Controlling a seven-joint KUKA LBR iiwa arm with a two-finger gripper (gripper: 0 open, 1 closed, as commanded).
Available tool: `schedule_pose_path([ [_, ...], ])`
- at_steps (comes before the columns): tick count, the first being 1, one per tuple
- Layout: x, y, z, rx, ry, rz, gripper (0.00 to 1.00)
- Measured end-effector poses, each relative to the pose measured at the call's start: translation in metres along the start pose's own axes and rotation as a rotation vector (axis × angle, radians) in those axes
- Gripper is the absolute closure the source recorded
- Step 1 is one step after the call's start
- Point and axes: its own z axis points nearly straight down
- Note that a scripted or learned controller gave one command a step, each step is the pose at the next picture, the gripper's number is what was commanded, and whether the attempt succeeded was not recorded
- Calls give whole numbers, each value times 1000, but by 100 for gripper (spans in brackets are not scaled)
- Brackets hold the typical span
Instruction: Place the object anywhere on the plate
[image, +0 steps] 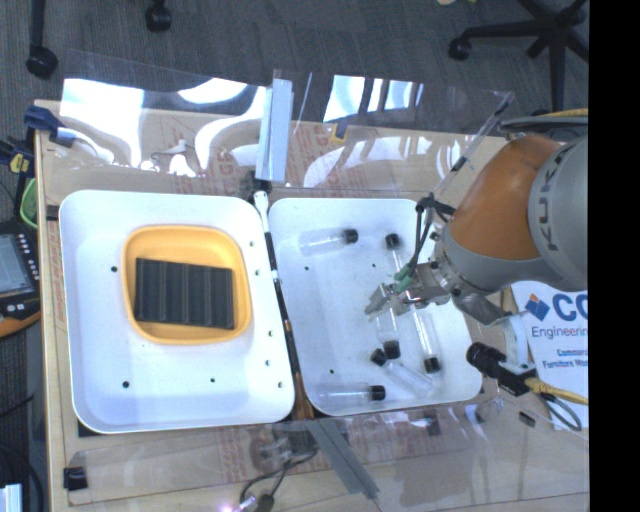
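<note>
Two white bins (100, 380) on a bench (150, 465); grey carpet (300, 40) beyond

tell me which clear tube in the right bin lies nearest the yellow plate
The tube at the bin's far side, black cap pointing right. The others lie further right or near the front edge.

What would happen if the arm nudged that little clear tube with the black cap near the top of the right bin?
The clear tube is round and lies on its side, so it would probably roll. It looks see-through and thin, so likely light and perhaps slippery for the gripper. The right bin has a raised rim that should stop it.
</note>
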Motion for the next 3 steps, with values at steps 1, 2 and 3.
schedule_pose_path([
  [1, 56, -15, -6, 2, 1, -72, 100],
  [2, 102, 16, -39, 1, 1, -117, 100],
  [3, 158, 60, 4, 4, 2, -237, 100],
])
